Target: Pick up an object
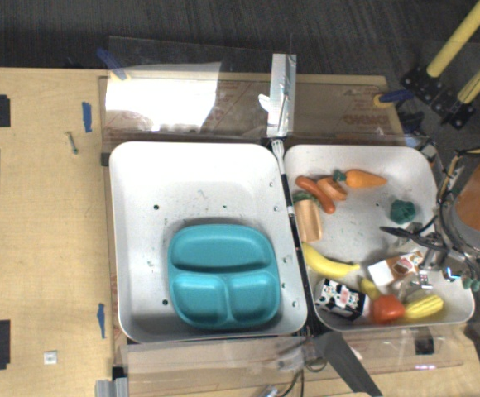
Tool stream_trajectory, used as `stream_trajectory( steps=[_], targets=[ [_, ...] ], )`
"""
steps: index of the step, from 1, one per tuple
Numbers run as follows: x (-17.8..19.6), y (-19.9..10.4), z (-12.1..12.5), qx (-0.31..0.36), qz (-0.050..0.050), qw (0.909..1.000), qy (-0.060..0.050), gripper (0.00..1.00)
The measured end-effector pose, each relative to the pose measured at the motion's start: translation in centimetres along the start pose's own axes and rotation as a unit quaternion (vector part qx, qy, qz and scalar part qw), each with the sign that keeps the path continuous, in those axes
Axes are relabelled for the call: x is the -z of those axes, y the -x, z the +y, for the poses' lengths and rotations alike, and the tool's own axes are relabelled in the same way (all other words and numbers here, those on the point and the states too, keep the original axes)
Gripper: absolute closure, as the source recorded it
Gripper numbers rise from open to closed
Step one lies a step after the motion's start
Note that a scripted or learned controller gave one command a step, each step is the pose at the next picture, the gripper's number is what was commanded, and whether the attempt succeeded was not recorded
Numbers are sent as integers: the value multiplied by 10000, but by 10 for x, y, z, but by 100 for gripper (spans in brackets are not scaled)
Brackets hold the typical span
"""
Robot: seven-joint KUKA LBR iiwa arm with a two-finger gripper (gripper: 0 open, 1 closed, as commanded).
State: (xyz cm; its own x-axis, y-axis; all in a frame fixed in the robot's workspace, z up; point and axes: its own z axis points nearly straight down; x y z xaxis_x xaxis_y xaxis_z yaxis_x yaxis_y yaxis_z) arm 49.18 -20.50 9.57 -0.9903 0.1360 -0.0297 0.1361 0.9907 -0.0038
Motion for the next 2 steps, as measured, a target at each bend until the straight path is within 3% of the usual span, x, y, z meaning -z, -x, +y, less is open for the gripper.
stream_trajectory(
  steps=[1,2],
  targets=[
    [2,80,16,-63,100,9999,23,0],
    [-8,54,35,-518,87,9986,6,0]
  ],
)
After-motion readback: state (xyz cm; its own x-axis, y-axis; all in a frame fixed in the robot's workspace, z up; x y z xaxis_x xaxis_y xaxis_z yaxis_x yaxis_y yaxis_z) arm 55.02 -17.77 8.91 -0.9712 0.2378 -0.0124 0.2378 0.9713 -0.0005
